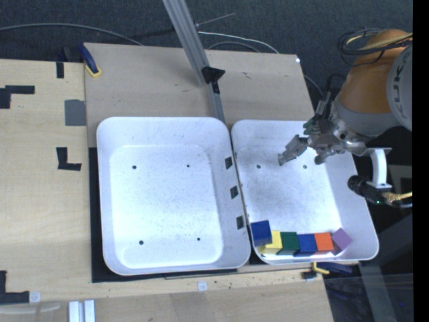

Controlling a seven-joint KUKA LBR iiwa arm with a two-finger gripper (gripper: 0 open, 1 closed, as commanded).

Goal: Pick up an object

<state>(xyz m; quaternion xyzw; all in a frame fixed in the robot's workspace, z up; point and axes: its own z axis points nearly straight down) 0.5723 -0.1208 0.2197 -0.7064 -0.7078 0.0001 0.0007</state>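
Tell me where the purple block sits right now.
The purple block lies in the right bin, at its near right corner, ending the block row beside the orange block.

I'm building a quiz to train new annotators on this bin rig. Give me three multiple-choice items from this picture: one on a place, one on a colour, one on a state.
1. Where do the blocks lie?
A. along the near wall of the right bin
B. in the middle of the left bin
C. on the bench outside both bins

2. What colour is the block at the right end of the row?
A. green
B. purple
C. white

3. How does the gripper stand to the blocks?
A. pressed on the orange block
B. over the right bin's far half, apart from them
C. over the left bin

Answers:
1 A, the row sits against the right bin's front edge.
2 B, the purple block ends the row, beside the orange block.
3 B, the gripper is well clear of the row; the left bin lies beside.
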